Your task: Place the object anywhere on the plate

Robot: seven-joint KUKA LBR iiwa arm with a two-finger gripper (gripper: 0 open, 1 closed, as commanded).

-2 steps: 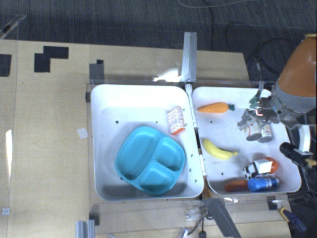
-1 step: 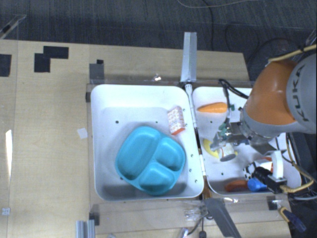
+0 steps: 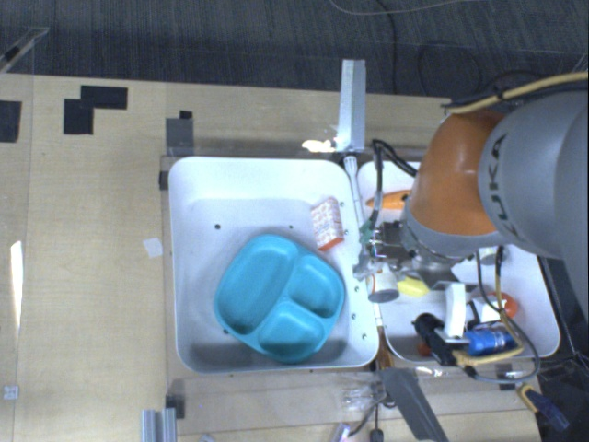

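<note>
Beside the blue plate (image 3: 279,296) lies a packet (image 3: 327,224).

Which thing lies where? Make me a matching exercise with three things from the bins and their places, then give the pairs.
Things:
1. blue plate
2. white and orange packet
3. yellow object

Places:
a. in the right bin
b. middle of the left bin
c. left bin, close to its right wall

Pairs: 1-b, 2-c, 3-a
</note>
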